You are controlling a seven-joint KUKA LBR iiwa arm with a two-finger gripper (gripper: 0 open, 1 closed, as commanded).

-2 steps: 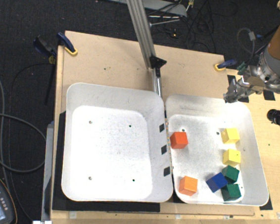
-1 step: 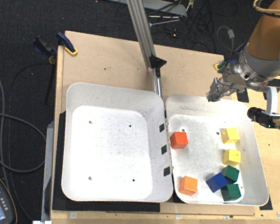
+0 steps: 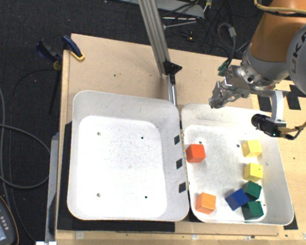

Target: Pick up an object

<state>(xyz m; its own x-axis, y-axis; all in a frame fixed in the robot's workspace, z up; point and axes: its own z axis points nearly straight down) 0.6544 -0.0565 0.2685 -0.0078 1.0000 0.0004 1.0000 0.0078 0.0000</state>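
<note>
Camera view: my tool (image 3: 219, 100) hangs above right bin (image 3: 282, 182) far rim.
Grip: cannot tell.
Nearest: red-orange cube (image 3: 195, 153).

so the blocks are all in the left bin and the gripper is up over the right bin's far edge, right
Not quite. The camera view shows the blocks all in the right bin, not the left bin. The gripper is indeed up over the right bin's far edge.

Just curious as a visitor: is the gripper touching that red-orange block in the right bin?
Apart. The camera view shows the gripper at the bin's far rim, with bare white floor between it and the red-orange block.
</note>
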